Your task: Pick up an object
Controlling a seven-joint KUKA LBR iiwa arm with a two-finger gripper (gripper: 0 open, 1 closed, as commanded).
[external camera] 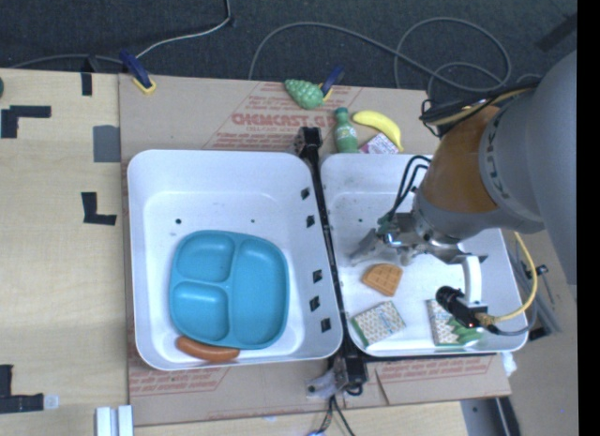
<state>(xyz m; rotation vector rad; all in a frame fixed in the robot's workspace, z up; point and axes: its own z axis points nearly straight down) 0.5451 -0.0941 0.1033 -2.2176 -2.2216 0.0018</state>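
Note:
My gripper (pixel 382 243) hangs low in the right bin (pixel 349 181), near its middle, on the end of the grey arm with the orange band. Just below it in the view lies an orange waffle-like piece (pixel 382 279), close to the gripper; contact is unclear. A checkered packet (pixel 378 322) lies near the bin's front edge. A green and white packet (pixel 448 324) sits at the front right, partly under a black fitting on the arm.
The left bin (pixel 150 181) holds a blue divided plate (pixel 228 288) and a sausage (pixel 208 350) at its front edge. Behind the bins lie a green bottle (pixel 344 131), a banana (pixel 377 126) and a green toy (pixel 305 93). Cables trail across the back.

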